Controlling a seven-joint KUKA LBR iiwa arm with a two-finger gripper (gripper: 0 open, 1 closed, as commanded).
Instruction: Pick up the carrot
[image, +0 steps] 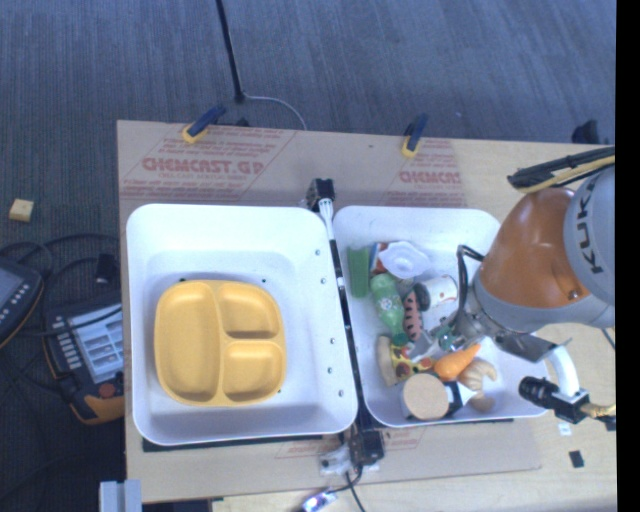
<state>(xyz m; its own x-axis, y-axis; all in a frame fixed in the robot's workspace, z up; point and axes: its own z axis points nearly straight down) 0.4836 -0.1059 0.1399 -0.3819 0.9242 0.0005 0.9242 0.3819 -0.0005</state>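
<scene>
Over the right white bin (490, 222), the grey-and-orange arm is leaning in, its end effector (458, 338) hanging just above the clutter; whether it is wide or narrow cannot be told. Just beneath it, the carrot (458, 361) is lying among toy foods near the bin's front. A yellow divided plate (219, 341) is sitting in the left bin. Judging by this, the grasp is under way; next, closing and lifting cleanly.
</scene>
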